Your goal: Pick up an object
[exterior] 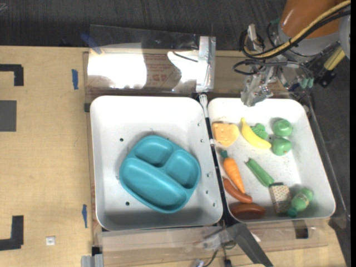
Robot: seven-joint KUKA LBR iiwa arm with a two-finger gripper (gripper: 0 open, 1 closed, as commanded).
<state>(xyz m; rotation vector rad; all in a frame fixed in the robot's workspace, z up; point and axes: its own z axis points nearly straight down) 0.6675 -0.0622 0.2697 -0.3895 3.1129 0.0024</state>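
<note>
The camera view looked down on 2 white bins side by side on the bench. The left bin [105, 121] held a teal plate [160, 173] with 3 compartments, lying a little toward the near side. The right bin [317, 149] held the toy food: a yellow banana [253, 136] near the far end, an orange wedge [225, 133] just beside it against the left wall, and 2 green peppers [281, 136] close together to the banana's right. Below those lay a carrot [232, 172], a green bean pod [259, 172] slanting toward the near right, and a red sausage [236, 192] along the left wall with a dark red piece [247, 209] at the near edge. A speckled block [280, 194] and a green broccoli [300, 200] sat in the near right corner, touching.

The gripper [256, 92] hung over the far rim of the right bin, above and apart from the banana, with nothing between its fingers. I could not tell how wide the claw stood. Cables [267, 43] looped around the wrist beneath the orange band [308, 4].
</note>
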